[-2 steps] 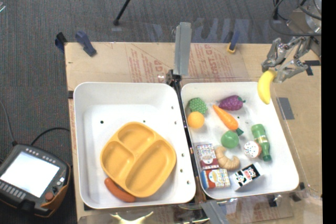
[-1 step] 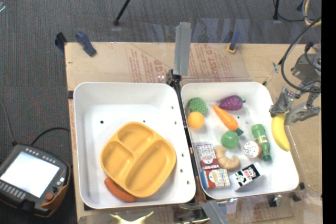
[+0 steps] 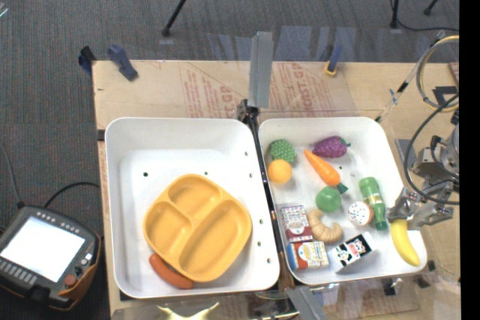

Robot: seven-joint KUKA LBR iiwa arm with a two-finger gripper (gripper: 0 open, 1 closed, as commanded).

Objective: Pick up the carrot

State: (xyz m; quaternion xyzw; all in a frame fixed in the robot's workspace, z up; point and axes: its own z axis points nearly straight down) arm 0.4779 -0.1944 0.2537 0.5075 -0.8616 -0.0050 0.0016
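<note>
The carrot [image 3: 322, 168] is orange with a green stub at its lower right end. It lies at a slant in the upper middle of the right bin [image 3: 375, 131], between a purple fruit [image 3: 331, 147] and a green apple [image 3: 328, 199]. My gripper [image 3: 421, 206] hangs at the right rim of that bin, just above a banana [image 3: 405, 242] and well to the right of the carrot. Nothing shows held in it. A green bottle [image 3: 373, 200] lies between the gripper and the carrot.
The right bin also holds an orange [image 3: 280, 171], a bumpy green fruit [image 3: 283, 151], a croissant [image 3: 322, 225], a white ball [image 3: 360, 213] and small cartons [image 3: 307, 255]. In the left bin [image 3: 127, 161] are a yellow divided plate [image 3: 197, 227] and a sausage [image 3: 171, 272].
</note>
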